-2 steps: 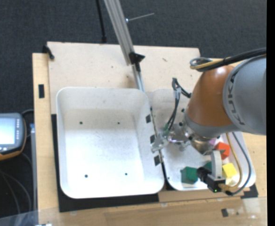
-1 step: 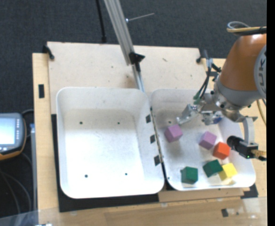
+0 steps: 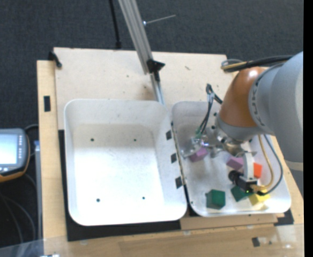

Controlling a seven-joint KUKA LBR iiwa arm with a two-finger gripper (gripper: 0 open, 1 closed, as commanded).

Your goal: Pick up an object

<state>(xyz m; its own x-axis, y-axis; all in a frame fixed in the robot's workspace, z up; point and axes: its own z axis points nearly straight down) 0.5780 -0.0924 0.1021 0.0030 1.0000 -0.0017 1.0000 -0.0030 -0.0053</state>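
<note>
Down in the right bin (image 3: 285, 197), near its left wall, the gripper (image 3: 198, 149) pinched a purple block (image 3: 200, 154). It was grabbing; next it needed to lift straight up.

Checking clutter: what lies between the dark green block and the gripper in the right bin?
Bare white bin floor separates the dark green block from the gripper, per the camera view.
</note>
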